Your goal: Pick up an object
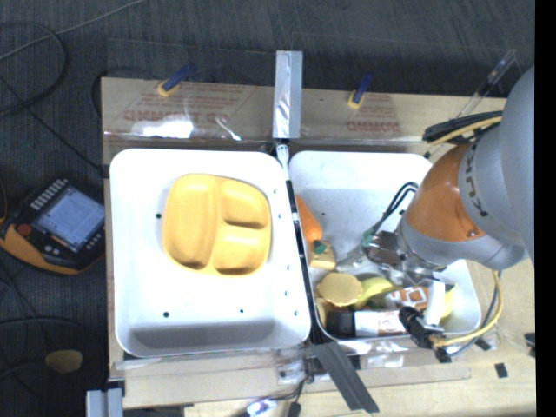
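At the near edge of the right bin (347, 181) a dark bottle with a white label (369, 322) lay on its side along the front wall, its length running left to right. Just behind it sat a round yellow disc (340, 288), touching a pale yellow-green item (380, 287) on its right. An orange-and-white packet (410, 297) lay close to the right of these, partly under the arm. A yellow piece (449, 305) rested near the bin's right wall.

The gripper (383, 252) was positioned low over this cluster, just above the pale yellow-green item. Its fingers were hidden by the wrist body and cabling, so their state could not be determined, and no object was visible between them. The arm (486, 189) entered from the right, with its orange band (443, 202) directly above the wrist, covering the right part of the bin.

An orange object (307, 221) lay against the left wall of the right bin, further back than the disc. The rear floor of that bin showed bare white.

The left bin (130, 259) held a yellow compartment tray (216, 223), positioned toward the rear centre, well apart from the gripper.

Beyond both bins, a metal strip (287, 94) stood at the divider between them. Left of the bench, a handheld pendant (62, 224) lay on the dark floor
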Motion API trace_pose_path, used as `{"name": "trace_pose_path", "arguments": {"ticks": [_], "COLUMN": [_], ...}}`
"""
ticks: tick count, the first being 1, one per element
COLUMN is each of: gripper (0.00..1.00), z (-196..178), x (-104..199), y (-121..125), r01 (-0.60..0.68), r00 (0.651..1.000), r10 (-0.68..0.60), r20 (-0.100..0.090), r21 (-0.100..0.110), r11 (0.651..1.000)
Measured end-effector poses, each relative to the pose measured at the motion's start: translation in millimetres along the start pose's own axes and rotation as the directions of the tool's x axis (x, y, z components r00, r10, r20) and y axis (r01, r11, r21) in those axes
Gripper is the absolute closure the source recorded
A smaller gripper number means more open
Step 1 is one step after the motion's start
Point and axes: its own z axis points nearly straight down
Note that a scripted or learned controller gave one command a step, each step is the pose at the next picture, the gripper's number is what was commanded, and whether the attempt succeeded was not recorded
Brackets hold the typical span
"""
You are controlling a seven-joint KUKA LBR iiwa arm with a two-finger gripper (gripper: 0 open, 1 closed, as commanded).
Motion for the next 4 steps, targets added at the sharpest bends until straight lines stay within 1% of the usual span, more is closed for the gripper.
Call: {"name": "trace_pose_path", "arguments": {"ticks": [1, 2, 3, 4], "gripper": [0.00, 1.00, 0.00, 0.00], "z": [0, -10, -9, 0], "x": [-54, -53, -53, -34], "y": [3, 5, 4, -3], "r01": [0.210, 0.212, 0.211, 0.150], "r00": [0.978, 0.977, 0.977, 0.989], "r10": [-0.210, -0.212, -0.211, -0.150], "r20": [-0.001, -0.001, -0.002, 0.005], "r21": [0.001, -0.005, -0.001, 0.001], "r11": [0.978, 0.977, 0.977, 0.989]}}
